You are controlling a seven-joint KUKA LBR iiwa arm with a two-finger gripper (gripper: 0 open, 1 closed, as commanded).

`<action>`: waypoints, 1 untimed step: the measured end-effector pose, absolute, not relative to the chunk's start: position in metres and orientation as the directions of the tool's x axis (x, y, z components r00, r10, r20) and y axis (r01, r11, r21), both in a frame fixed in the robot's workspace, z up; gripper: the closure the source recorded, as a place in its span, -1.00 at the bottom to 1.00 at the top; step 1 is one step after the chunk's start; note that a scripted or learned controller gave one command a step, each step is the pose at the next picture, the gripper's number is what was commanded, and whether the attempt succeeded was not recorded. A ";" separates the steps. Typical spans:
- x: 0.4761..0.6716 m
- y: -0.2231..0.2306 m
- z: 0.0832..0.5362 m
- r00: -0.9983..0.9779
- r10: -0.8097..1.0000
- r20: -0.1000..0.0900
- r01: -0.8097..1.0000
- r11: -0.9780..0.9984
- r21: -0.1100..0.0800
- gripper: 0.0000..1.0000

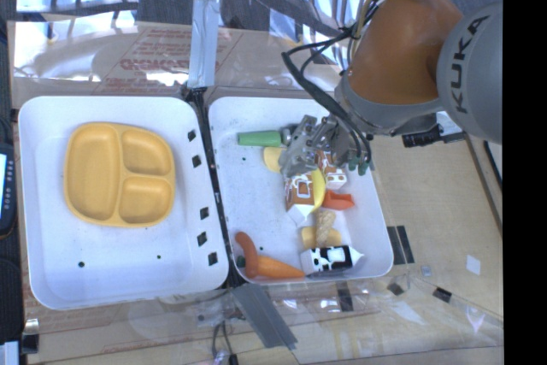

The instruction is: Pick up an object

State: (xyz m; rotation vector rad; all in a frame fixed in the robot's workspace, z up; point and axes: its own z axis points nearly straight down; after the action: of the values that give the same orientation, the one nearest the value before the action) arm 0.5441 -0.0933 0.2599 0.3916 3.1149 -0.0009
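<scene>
I have the gripper (pixel 301 143) low over the right bin (pixel 224 184), in its upper middle, the arm (pixel 410 55) reaching in from the right. Whether the jaws are apart or together I cannot tell; the metal is a tangle against the clutter and I see nothing clearly pinched between them.

The nearest candidate is the small brown-and-white carton (pixel 298 189), lying just below the jaws, toward the near edge of the bin. Its long axis runs roughly up and down the view, leaning on a yellow banana-like piece (pixel 317 187) at its right. So I judge the move to be a short drop straight toward the near side, not a sideways reach.

The green cylinder (pixel 260 138) lies just left of the jaws, long axis left to right, touching or nearly so. The carrot (pixel 272 267) and the cow-patterned carton (pixel 330 259) sit well apart, at the bin's near wall. The yellow divided plate (pixel 120 173) is in the left bin (pixel 43 269).
</scene>
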 end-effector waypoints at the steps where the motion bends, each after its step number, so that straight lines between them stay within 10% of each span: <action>1: 0.595 -0.083 0.288 -0.937 0.350 -0.004 0.350 0.937 0.000 1.00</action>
State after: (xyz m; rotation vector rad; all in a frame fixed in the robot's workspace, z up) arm 0.5945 -0.0834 0.2875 0.5575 3.0882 -0.0011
